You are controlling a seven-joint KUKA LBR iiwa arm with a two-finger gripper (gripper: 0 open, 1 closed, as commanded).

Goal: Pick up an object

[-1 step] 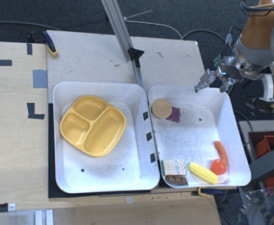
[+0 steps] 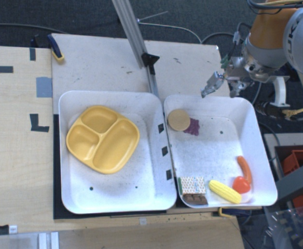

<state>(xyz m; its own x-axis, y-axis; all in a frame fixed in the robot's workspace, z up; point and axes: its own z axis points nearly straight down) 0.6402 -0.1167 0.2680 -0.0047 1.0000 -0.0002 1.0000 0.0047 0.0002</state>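
Nearest the lens, a yellow corn cob (image 2: pixel 224 191) lies at the right bin's (image 2: pixel 259 139) front edge, beside a wafer block (image 2: pixel 193 189), a red tomato (image 2: pixel 240 184) and an orange carrot (image 2: pixel 244 169). Farther back sit a round cookie (image 2: pixel 179 120) and purple grapes (image 2: pixel 193 127). Above that bin's back rim, the end effector (image 2: pixel 221 85) hangs with fingers apart, holding nothing; the arm (image 2: pixel 273 25) slants in from the right.

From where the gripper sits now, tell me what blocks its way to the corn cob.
Nothing visible does. The gripper sits over the right bin's far rim; the corn cob lies near the front edge, beside a tomato, with bare bin floor between.
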